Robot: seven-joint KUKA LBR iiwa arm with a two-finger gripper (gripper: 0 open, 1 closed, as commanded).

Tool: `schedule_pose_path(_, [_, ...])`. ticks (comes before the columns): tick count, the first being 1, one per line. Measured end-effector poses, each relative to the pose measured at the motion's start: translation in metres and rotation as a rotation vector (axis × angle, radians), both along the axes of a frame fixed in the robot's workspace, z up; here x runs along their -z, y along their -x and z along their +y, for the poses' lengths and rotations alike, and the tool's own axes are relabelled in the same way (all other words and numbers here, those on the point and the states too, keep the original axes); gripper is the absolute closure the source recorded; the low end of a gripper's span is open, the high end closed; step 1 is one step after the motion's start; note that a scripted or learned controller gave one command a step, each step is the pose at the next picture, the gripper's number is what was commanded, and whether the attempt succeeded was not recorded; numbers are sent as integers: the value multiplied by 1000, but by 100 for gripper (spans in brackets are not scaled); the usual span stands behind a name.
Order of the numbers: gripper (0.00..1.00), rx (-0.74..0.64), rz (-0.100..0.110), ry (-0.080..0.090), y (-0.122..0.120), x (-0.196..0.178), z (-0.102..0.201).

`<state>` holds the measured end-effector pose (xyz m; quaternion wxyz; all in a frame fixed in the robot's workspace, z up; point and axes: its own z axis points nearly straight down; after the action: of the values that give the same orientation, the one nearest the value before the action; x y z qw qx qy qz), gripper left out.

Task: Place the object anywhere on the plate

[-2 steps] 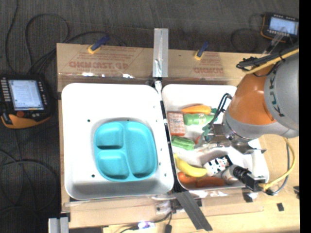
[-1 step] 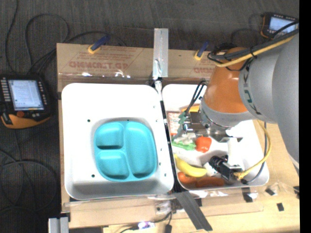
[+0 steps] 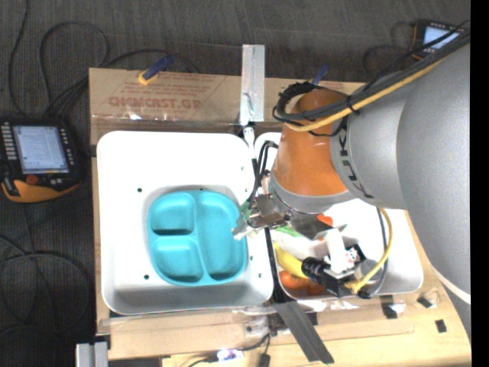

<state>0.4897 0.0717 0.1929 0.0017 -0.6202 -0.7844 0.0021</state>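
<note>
The gripper point(image 3: 246, 222) hovers at the turquoise divided plate point(image 3: 195, 235)'s three o'clock rim; whether it holds anything, I cannot tell; a release here risks dropping the object outside the plate.

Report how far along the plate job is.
Done: nothing rests on the turquoise plate in the left bin. In hand: the arm's wrist hangs over the divide between the bins, its tip near the plate's right edge; I cannot tell whether it carries anything. Left: an object must land on the plate; a yellow item and others lie in the right bin.
</note>
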Motion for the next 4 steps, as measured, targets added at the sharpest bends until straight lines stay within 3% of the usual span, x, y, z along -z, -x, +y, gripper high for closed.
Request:
schedule_pose_path(1, [100, 66, 2, -1, 8, 11, 17])
schedule_pose_path(2, [100, -171, -1, 2, -10, 15, 37])
schedule_pose_path(3, [100, -261, -1, 2, -5, 10, -1])
schedule_pose_path(4, [100, -643, -2, -2, 6, -39, 50])
